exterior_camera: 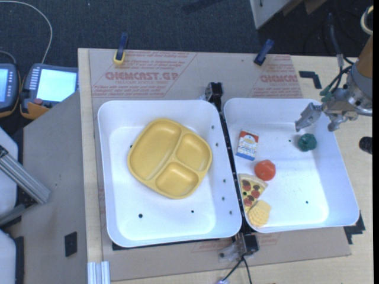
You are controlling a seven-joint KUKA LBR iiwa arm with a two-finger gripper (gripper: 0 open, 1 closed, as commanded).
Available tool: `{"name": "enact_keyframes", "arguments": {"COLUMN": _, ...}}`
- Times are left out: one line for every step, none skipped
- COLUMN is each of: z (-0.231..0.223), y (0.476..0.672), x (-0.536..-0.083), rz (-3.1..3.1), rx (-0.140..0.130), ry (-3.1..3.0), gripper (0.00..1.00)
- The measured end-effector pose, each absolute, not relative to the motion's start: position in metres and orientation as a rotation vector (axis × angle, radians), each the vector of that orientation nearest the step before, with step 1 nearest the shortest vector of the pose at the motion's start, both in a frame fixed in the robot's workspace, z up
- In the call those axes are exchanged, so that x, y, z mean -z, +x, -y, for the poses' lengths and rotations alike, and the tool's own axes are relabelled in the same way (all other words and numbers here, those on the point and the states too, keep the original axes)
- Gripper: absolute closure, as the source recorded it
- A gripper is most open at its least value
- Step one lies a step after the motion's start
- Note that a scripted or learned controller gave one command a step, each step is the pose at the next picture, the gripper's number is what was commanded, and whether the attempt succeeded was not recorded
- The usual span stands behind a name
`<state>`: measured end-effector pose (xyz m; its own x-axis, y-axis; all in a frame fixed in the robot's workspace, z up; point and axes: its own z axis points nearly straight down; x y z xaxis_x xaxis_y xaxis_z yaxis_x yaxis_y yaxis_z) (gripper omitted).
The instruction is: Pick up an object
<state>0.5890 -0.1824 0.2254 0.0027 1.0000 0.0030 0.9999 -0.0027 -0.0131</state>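
We see an evenly lit scene, bright from overhead, with the two white bins [160,229] close to washing out and showing little surface detail. Soft, faint shadows sit just under the yellow plate [170,157] and the small items right of it. The dark floor above the bins stays dim. Focus is slightly soft throughout, and the printed lettering on the board [142,74] above the plate reads fuzzy.
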Motion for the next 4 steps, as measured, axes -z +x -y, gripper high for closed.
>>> {"name": "enact_keyframes", "arguments": {"z": 0.182, "y": 0.592, "x": -0.232, "rz": 2.221, "rx": -0.001, "ry": -2.220, "gripper": 0.00}}
{"name": "enact_keyframes", "arguments": {"z": 0.190, "y": 0.593, "x": -0.185, "rz": 2.217, "rx": -0.006, "ry": -2.218, "gripper": 0.00}}
{"name": "enact_keyframes", "arguments": {"z": 0.188, "y": 0.582, "x": -0.135, "rz": 2.216, "rx": -0.005, "ry": -2.217, "gripper": 0.00}}
{"name": "enact_keyframes", "arguments": {"z": 0.187, "y": 0.581, "x": -0.081, "rz": 2.217, "rx": -0.005, "ry": -2.217, "gripper": 0.00}}
